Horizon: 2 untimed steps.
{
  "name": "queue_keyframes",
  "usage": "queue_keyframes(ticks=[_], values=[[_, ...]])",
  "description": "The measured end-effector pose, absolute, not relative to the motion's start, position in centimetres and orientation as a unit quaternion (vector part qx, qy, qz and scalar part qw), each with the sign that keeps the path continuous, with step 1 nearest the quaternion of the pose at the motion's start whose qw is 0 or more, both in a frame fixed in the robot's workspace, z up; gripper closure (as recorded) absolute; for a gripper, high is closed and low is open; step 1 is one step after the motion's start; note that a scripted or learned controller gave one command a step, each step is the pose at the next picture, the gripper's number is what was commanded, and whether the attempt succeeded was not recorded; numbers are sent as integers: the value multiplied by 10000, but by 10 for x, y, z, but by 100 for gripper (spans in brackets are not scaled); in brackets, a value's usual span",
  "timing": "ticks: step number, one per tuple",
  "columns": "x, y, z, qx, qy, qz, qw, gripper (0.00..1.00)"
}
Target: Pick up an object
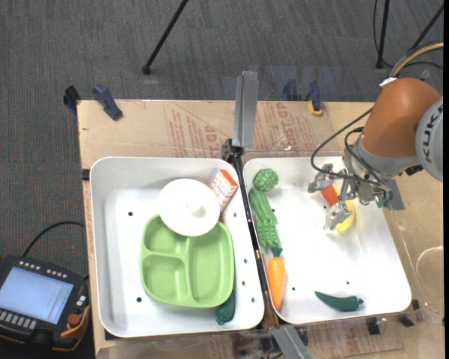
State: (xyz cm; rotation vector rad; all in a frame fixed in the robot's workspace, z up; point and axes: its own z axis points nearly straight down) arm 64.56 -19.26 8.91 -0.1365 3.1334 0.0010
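Observation:
My gripper (pixel 328 203) hangs low over the upper right part of the right bin (pixel 374 275), and its fingers look spread open. A small red-orange object (pixel 328 194) lies between the fingers and looks to rest on the bin floor. A yellow object (pixel 347 220) sits just right of the lower finger. Further left in this bin are a round green vegetable (pixel 265 178), a long green ribbed vegetable (pixel 265 221) and an orange carrot (pixel 276 277). A dark green pepper (pixel 339 300) lies near the front edge.
The left bin (pixel 112 275) holds a green divided tray (pixel 187 266), a white round bowl (pixel 189 206), an orange-and-white carton (pixel 224 185) and a dark green item (pixel 224 313) at the front. A grey upright post (pixel 245 111) stands behind the bins. A pendant (pixel 34 298) sits at the lower left.

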Motion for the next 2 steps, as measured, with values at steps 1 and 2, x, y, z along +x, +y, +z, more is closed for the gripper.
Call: queue_keyframes(ticks=[1, 2], values=[[645, -192, 89, -455, 9990, 0, 22, 0], [647, -194, 89, -801, 9968, -2, 31, 0]])
